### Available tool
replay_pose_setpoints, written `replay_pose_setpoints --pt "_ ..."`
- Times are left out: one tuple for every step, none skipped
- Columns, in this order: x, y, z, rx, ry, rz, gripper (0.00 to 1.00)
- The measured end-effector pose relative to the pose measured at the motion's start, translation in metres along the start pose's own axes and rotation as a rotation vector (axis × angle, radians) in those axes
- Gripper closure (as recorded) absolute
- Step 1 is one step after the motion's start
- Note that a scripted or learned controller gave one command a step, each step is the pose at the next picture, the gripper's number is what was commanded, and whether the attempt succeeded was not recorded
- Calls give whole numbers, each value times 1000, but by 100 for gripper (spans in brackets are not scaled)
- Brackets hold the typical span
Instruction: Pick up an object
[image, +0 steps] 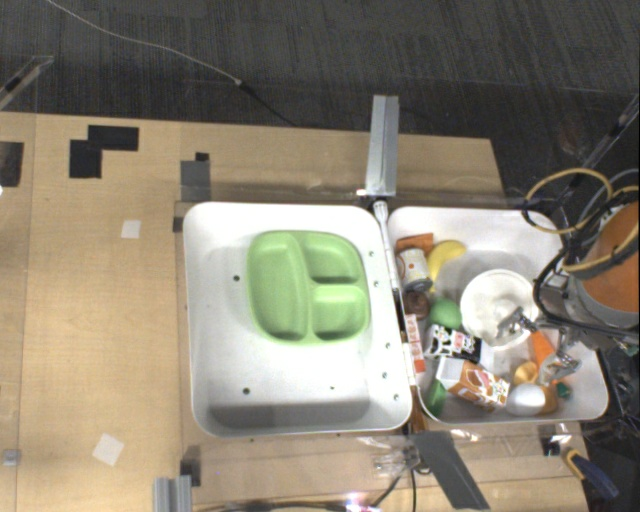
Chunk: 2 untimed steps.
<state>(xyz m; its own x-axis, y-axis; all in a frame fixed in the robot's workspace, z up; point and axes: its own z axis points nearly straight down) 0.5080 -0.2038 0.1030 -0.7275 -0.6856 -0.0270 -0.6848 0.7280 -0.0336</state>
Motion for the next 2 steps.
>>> replay_pose_setpoints --pt "0 0 0 8 -3 -89 0" --pt "-2 1 0 7 -4 -150 0"
